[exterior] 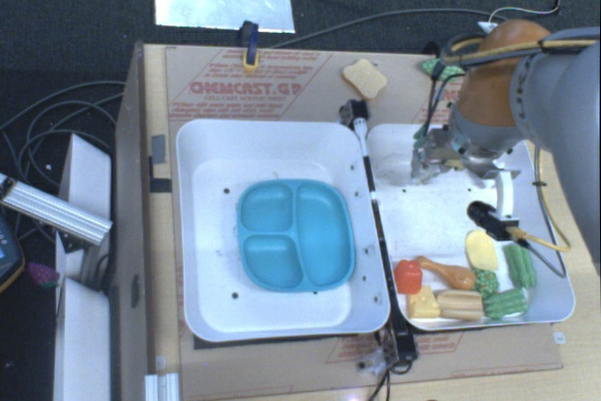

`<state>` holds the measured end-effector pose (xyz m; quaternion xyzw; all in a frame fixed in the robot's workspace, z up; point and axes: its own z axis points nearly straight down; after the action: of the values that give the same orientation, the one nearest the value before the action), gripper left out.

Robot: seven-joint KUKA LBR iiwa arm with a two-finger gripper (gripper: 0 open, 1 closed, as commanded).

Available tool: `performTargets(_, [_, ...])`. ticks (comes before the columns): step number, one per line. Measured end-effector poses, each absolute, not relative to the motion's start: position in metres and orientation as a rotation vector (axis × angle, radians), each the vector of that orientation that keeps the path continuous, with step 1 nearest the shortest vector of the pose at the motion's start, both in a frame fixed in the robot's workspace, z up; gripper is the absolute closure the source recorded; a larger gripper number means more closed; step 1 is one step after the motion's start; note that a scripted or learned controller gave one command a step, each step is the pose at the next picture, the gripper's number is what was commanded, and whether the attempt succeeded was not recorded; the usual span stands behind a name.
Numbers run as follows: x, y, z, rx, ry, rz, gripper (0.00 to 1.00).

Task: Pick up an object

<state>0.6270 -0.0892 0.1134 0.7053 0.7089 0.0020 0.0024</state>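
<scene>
My grey arm's two-finger gripper [424, 157] hangs over the right white bin's [394, 141] far-left corner; whether it is parted, I cannot tell. The plastic toy foods [460, 282] lie heaped along the near edge, well apart, awaiting a pick.

The right bin [394, 202] has open white floor through its middle and along its left side. Its near edge is crowded: a red piece [408, 277], an orange piece [449, 272], a yellow wedge [424, 303], a tan roll [459, 303], green pieces [505, 300] and a pale yellow piece [481, 250] lie close together, several touching. The arm [526, 89] and hand [434, 153] occupy the far right corner. In the left bin [202, 202], a blue divided plate [296, 234] fills the centre, leaving bare floor around it. A tan sponge [364, 79] lies on the counter [282, 75] beyond the bins.
</scene>
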Motion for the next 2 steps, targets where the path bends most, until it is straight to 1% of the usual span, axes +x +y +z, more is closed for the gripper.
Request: performTargets(2, [0.629, -0.089, 0.135, 2.209, 2.222, 0.013, 1.00])
